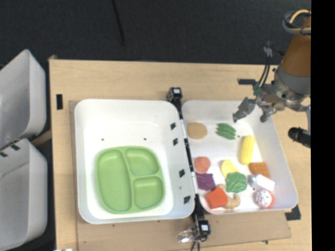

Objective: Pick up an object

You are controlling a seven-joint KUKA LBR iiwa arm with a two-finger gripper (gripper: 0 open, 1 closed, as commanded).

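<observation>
Two bins on the table: left bin holds a green plate, right bin holds the toy food. Arm enters from the right, jaws hanging over the right bin's far edge, spread apart, nothing between the fingers. Nearest piece looks like the green pod, lying just toward the camera and slightly left of the jaws, long axis running left-far to right-near. Corn sits a bit nearer the camera still, long axis nearly along the bin's depth. Tan disc lies well to the left, by the divider. Rest of the pile crowds the near end: red disc, purple piece, lettuce, orange block, touching or nearly so. My guess: no pick made yet; the pod is the likeliest target, calling for a short drop toward the camera, fingers set across its narrow width. Crowded near end looks riskier.
</observation>
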